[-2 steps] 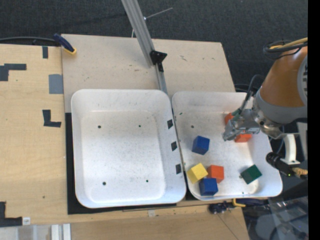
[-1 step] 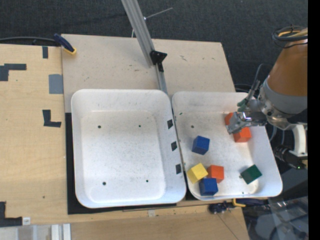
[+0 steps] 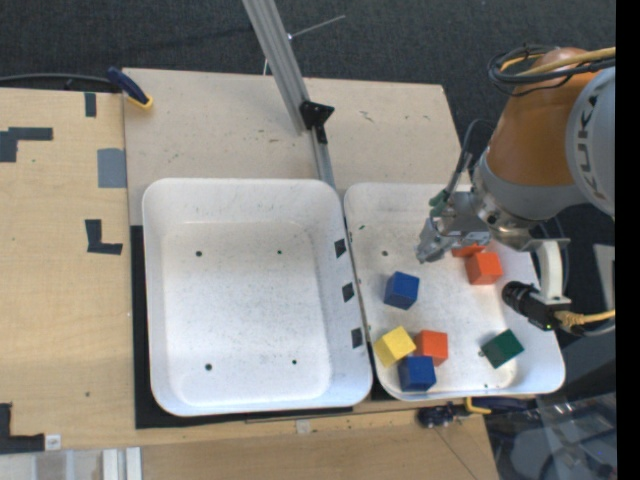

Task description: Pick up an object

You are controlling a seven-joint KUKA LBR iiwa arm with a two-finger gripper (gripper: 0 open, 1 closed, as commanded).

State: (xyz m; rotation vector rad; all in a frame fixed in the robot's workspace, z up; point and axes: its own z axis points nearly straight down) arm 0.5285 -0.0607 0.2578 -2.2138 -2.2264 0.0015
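Blocks lie scattered in the right-hand bin (image 3: 455, 200), and any one of them would do: an orange block (image 3: 484, 266) just beside my gripper (image 3: 437, 246), a blue block (image 3: 401, 290) a little below and to its left, then a yellow block (image 3: 395, 344), a second orange block (image 3: 433, 345) and a second blue block (image 3: 417, 372) huddled together near the front wall, with a green block (image 3: 502, 348) off by the right corner. My gripper hangs over the upper middle of this bin, between the first blue block and the first orange one. Whether my fingers are spread or pressed together I cannot tell from this angle; nothing visibly sits between them.

I judge this the approach step, with nothing lifted yet. Next I would need to centre over one block, the nearby orange or the lone blue being the easiest, both standing apart from their neighbours, then descend squarely.

Both bins are shallow, white and faintly speckled. The left bin (image 3: 240, 193) adjoins mine. They rest on a pale wooden bench (image 3: 60, 268), crossed by a slanted metal rail (image 3: 280, 48), over dark carpet (image 3: 100, 18).
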